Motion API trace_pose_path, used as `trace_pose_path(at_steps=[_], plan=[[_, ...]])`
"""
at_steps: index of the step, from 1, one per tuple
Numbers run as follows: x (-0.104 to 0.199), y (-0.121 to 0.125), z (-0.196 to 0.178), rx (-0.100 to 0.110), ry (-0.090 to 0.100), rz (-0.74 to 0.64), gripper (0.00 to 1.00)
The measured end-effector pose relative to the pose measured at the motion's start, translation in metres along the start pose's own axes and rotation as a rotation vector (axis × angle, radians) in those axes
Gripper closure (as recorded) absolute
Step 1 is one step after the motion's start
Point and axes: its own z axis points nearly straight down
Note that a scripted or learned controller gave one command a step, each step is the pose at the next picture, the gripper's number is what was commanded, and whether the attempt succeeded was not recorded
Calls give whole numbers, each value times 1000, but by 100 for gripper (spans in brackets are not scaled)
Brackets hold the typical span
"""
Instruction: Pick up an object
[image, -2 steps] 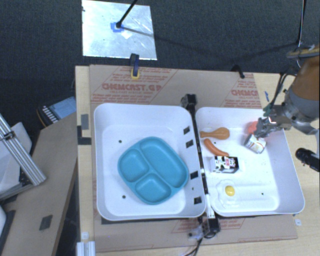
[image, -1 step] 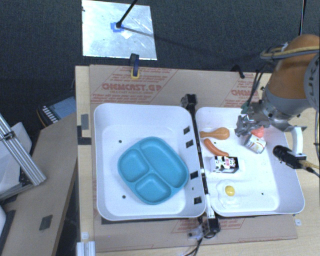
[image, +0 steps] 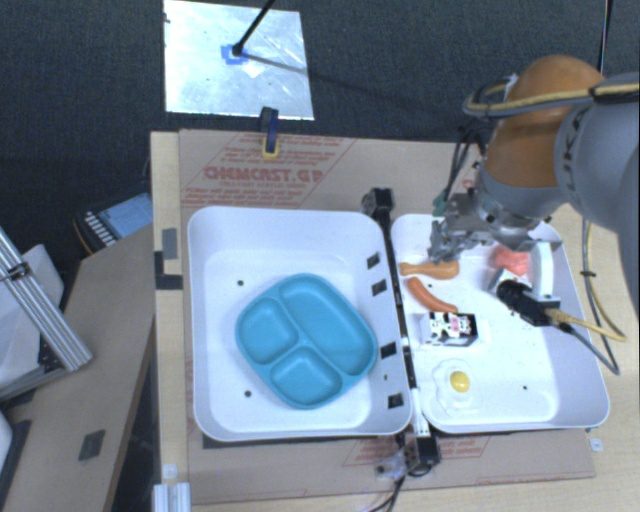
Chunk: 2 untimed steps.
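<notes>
A divided tray (image: 305, 340) lay in the left bin (image: 215, 300), while the right bin (image: 575, 385) held two sausages (image: 431, 268), a card (image: 450, 326) and, nearest the front, a fried egg (image: 456, 385).

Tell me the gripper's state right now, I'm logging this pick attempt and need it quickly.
Gripper: low over the right bin, just above the upper orange sausage; open or closed cannot be told from this view.

Dark carpet floor (image: 80, 60) w/ shiny metal sheet (image: 238, 58); cardboard-topped bench (image: 300, 165).
</notes>
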Motion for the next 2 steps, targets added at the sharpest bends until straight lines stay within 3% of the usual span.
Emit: trace_pose_path(at_steps=[1,2], plan=[[51,18,0,-1,0,0,100],[97,17,5,1,-1,2,100]])
